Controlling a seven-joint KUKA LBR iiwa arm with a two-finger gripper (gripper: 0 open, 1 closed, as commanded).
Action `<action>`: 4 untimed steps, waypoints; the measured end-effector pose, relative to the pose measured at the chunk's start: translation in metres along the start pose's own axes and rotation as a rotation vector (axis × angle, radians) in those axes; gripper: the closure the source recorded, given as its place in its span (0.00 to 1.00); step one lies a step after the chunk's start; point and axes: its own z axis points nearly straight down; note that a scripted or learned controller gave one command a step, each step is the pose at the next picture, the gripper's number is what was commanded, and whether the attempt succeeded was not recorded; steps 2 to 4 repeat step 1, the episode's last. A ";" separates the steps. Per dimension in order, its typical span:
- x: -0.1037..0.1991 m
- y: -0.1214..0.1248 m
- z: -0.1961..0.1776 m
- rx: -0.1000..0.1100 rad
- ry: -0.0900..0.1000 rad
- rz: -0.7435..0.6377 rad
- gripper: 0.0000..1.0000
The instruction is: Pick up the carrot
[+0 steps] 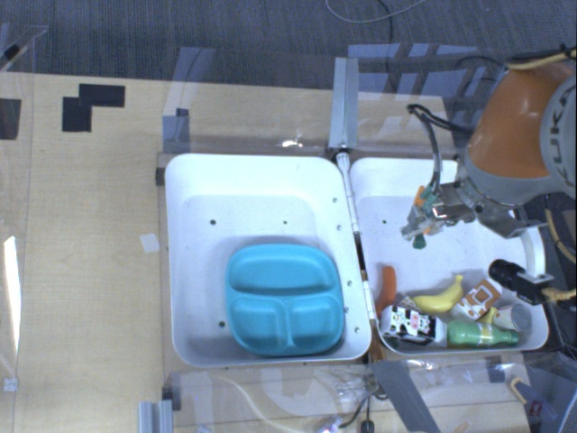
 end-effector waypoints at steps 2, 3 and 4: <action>-0.003 -0.042 0.039 0.004 0.000 0.319 1.00; -0.003 -0.042 0.039 0.004 0.000 0.319 1.00; -0.003 -0.042 0.039 0.004 0.000 0.319 1.00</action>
